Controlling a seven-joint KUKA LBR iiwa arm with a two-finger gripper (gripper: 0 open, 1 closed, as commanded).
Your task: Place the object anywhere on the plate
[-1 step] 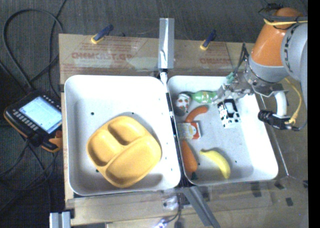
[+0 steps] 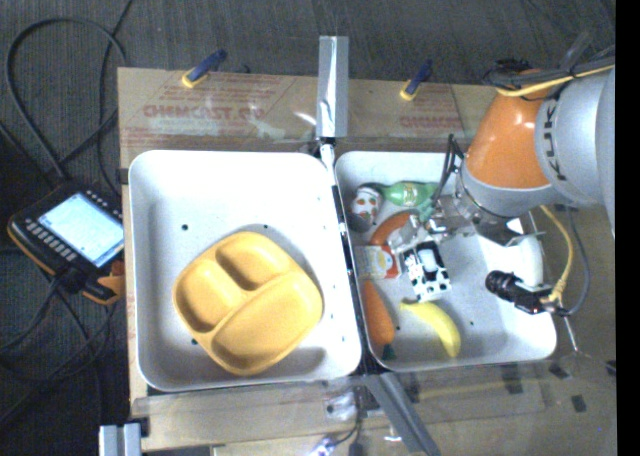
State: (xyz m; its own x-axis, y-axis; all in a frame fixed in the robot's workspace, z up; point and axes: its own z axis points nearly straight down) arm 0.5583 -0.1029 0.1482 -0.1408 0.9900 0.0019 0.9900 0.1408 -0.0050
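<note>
Hovering in the right bin at centre right, the claw (released, grasping nothing) is at the picking step above the banana; next it must clench an object and cross to the yellow plate at lower left.

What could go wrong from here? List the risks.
1. Clutter: the tool sits low in the right bin among a banana, carrot and green bottle packed close, so it may grab or nudge the wrong one.
2. Transfer: the yellow plate lies in the left bin, so a loose grip could drop the item at the wall between bins.
</note>
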